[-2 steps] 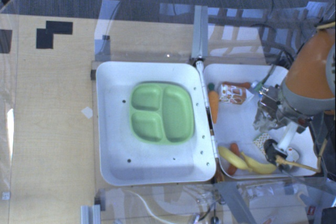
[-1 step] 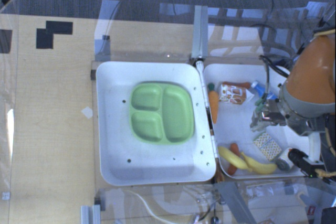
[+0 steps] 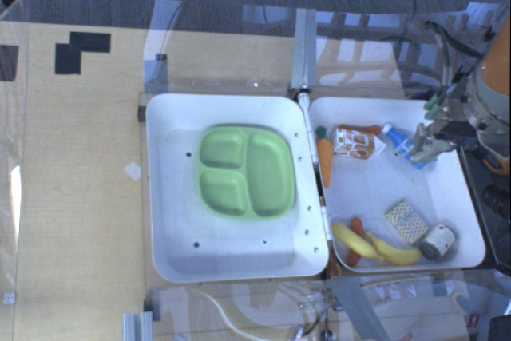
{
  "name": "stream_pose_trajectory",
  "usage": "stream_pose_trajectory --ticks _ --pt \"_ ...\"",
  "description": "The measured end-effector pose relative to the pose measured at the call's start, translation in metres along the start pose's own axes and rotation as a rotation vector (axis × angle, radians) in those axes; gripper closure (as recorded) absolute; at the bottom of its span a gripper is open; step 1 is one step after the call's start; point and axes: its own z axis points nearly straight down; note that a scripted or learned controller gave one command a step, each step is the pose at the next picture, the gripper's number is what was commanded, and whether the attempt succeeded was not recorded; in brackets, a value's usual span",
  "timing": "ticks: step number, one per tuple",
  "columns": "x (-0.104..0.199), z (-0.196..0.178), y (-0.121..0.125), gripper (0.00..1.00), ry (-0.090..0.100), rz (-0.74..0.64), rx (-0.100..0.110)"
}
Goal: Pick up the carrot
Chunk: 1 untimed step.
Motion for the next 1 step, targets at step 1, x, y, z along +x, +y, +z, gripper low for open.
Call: stream_pose_trajectory --ticks 1 --pt "0.0101 0.0236 -0.0003 1.00 0.000 -0.166 0.000"
